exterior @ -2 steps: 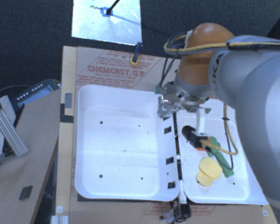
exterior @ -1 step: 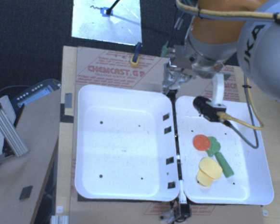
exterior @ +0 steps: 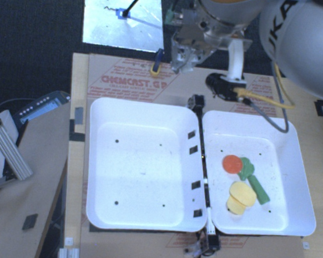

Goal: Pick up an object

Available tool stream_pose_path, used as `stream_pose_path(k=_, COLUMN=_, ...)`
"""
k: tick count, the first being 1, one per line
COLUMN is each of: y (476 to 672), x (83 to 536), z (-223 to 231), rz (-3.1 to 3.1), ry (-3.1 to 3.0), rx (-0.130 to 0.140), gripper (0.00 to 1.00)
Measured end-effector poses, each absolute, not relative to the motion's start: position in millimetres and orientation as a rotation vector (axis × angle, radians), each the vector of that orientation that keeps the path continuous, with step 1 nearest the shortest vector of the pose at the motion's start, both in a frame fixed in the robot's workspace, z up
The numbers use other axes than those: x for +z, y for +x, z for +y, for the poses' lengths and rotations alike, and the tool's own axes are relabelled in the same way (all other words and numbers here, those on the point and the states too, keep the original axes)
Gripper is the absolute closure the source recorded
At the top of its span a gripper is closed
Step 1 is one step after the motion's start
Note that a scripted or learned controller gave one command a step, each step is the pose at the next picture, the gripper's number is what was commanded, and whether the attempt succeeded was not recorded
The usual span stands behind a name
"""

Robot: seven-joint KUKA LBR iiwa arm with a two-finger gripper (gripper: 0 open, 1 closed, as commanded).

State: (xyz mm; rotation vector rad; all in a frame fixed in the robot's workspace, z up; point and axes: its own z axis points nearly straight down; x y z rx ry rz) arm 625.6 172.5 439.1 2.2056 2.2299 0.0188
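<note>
The small cluster of plastic toy pieces — a round orange-red disc (exterior: pixel 232 163), a green stemmed piece (exterior: pixel 253 180) and a pale yellow lumpy piece (exterior: pixel 240 197) — lay untouched on the floor of the right-hand shallow white bin (exterior: pixel 292 164), the three touching or just beside one another toward the bin's near-left part. Judging by that, the pick had not begun: nothing had been lifted, and the whole of the approach, descent and grasp appeared to be left. The grey arm's two-finger gripper (exterior: pixel 182 59) hung high beyond the far rims of the bins, over the brown printed board (exterior: pixel 126 78) — well apart from the toys, which sat nearer the camera and to the gripper's right side of the view. Whether the gripper was open or closed could not be told from this slant; nothing was seen in it. The left-hand white bin (exterior: pixel 101 149) sat alongside, joined by a row of black clips (exterior: pixel 197 167).
</note>
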Motion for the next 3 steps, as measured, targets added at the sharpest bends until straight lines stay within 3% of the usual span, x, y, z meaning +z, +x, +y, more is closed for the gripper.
stream_pose_path(k=1, y=579.0, x=518.8, z=219.3, rz=2.232, ry=2.209, rx=0.015, gripper=1.00)
stream_pose_path(k=2, y=652.8, x=537.5, z=234.8, rz=2.225, ry=2.211, rx=0.013, gripper=1.00)
stream_pose_path(k=3, y=587.4, x=365.2, z=234.1, rz=2.229, ry=2.225, rx=-0.022, gripper=1.00)
